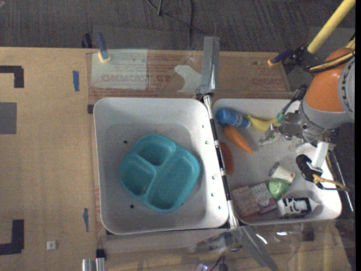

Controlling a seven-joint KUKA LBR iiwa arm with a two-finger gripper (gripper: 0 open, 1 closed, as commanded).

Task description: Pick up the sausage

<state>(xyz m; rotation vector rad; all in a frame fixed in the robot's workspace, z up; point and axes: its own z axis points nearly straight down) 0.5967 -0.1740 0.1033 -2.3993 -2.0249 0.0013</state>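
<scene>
The sausage (227, 157) is a dark red, elongated piece lying along the left wall of the right bin (333, 208), just below an orange carrot (239, 139). My gripper (269, 136) hangs over the upper middle of that bin, to the right of the carrot and next to a yellow banana (261, 123). It is apart from the sausage, roughly a hand's width to its upper right. Nothing shows in its grasp.
A blue bottle (230, 117) lies at the top left of the right bin. Along its front are a pink packet (252, 199), a green item (277, 188), a white cup (282, 171) and a black-and-white carton (294, 206). The left bin (113, 117) holds a teal divided plate (160, 172).
</scene>
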